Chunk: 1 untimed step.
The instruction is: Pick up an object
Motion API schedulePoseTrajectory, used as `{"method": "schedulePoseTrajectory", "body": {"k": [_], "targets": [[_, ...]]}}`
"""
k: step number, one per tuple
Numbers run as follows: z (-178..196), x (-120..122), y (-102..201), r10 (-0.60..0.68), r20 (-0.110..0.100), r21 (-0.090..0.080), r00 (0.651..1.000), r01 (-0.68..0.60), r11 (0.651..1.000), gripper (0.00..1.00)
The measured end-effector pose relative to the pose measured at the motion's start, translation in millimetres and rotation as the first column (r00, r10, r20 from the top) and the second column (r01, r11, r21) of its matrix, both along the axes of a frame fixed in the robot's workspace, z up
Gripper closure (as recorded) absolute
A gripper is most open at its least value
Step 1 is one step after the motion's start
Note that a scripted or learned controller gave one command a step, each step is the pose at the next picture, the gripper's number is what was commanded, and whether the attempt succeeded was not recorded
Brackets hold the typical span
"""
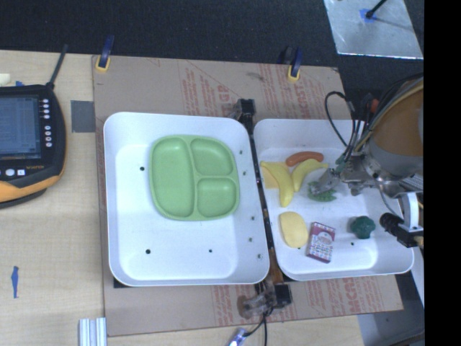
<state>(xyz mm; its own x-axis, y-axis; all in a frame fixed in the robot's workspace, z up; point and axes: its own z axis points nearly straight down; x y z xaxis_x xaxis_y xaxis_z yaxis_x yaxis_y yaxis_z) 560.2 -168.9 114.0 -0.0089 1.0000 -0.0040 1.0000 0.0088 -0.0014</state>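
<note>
The right bin (374, 265) holds several items: a yellow banana (282, 179), an orange-red sausage (305, 158), a pale yellow lemon-like piece (292, 228), a small red carton (321, 241), a dark green lump (362, 226) and a green leafy piece (323, 190). My gripper (338, 180) hangs low over the bin's upper right part, right beside the leafy piece. The wrist and cables cover its tips.
The left bin (130, 258) holds a light green divided plate (194, 176). A teach pendant (27, 141) lies on the bench at the far left. Clamps stand at the cardboard's top edge, and a black bracket (246, 109) sits between the bins.
</note>
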Motion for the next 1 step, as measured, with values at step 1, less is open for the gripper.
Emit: {"method": "schedulePoseTrajectory", "body": {"k": [1], "targets": [[-22.2, 75.4, 9.8, -0.004, -0.004, 0.005, 1.000, 0.004, 1.000, 0.00]]}}
